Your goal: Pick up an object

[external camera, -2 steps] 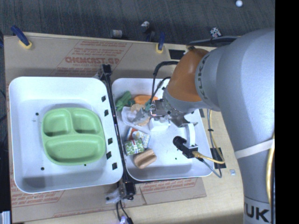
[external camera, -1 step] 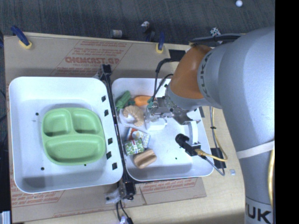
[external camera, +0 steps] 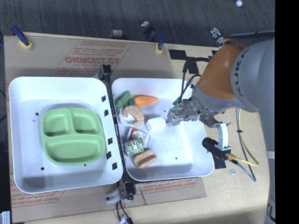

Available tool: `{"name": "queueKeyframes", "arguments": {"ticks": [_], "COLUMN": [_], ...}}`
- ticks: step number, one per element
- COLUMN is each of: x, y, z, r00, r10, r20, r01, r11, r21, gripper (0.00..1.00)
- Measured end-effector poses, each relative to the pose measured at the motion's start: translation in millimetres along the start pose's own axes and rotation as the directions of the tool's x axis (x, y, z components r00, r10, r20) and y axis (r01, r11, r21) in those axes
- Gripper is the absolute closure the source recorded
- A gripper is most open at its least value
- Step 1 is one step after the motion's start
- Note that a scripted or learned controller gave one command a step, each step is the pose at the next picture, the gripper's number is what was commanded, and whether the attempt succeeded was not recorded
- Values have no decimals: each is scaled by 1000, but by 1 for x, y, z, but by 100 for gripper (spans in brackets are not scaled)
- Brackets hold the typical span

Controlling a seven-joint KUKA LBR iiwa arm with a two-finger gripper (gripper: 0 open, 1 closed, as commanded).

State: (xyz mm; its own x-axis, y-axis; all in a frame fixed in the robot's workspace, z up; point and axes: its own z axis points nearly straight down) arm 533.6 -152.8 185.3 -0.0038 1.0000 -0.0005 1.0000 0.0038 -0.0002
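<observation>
The hand (external camera: 174, 116) hangs low over the right bin (external camera: 198, 164), just beside a white block (external camera: 156, 123); whether it is open or closed cannot be told. A carrot (external camera: 145, 100) lies near the bin's far edge.

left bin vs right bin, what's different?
The left bin holds one thing, a green divided plate; the right bin holds several small items, among them a carrot and a hot dog bun. The gripper is over the right bin, away from the left bin. Both are shallow, white and rectangular.
</observation>
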Motion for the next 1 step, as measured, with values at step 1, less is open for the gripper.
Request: {"name": "queueKeyframes", "arguments": {"ticks": [1], "x": [-7], "y": [-45], "z": [-25], "r00": [1000], "r10": [0], "r20": [-1], "r01": [0], "r11": [1000], "r21": [1], "gripper": [100]}}
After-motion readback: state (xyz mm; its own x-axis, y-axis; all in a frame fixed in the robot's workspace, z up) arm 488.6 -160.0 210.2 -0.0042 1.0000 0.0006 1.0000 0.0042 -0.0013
